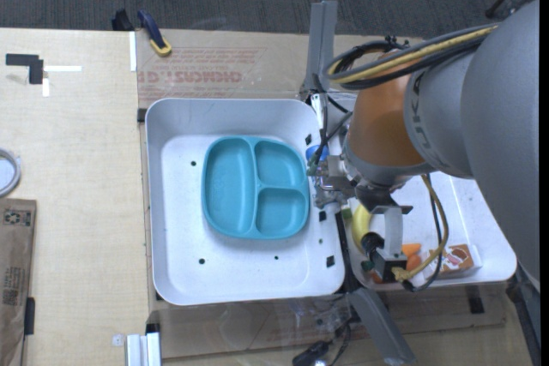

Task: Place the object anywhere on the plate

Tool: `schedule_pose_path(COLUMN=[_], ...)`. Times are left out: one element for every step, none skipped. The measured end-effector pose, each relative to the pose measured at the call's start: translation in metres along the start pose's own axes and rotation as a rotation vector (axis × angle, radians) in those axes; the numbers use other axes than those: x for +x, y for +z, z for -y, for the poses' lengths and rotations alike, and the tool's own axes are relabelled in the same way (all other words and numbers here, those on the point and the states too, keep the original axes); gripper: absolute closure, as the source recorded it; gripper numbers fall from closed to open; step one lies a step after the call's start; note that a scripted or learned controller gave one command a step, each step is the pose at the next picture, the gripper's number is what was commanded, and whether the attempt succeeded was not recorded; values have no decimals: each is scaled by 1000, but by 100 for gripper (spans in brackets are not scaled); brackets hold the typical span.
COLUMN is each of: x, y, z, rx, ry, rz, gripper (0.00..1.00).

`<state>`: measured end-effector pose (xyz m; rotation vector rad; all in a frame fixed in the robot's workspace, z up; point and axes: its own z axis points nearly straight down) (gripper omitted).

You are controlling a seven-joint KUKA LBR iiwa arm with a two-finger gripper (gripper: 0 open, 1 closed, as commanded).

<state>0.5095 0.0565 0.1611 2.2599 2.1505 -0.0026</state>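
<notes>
Because the arm (429, 107) covers much of the right bin (496, 246), which object is meant for the plate (232, 189) cannot be settled. 3 candidates show in the lower right of the frame: a yellow piece (361, 222) just beside the wall between the 2 bins, an orange piece (413, 251) a little further right, and a printed packet (461, 258) near the bin's right side. Judged by their look, the yellow and orange pieces are small, light toy foods, stiff and smooth enough to slip, so each is best taken across its narrow middle. The packet looks flat and light, and its edges would be the only place to get hold of it. The turquoise plate has 3 compartments and lies at the middle of the left bin (156, 184), well apart from all 3 candidates. The claw (329, 188) hangs at the centre right of the frame, over the dividing wall and just beside the plate's right rim. Whether it is apart or together cannot be told from this slant, and nothing can be seen held in it.
</notes>
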Motion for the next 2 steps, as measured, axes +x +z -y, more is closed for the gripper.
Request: schedule_pose_path(x=[0, 16], y=[-30, -98], z=[11, 31], rx=[15, 17], ry=[-220, -93], rz=[-16, -15], gripper=[100, 100])
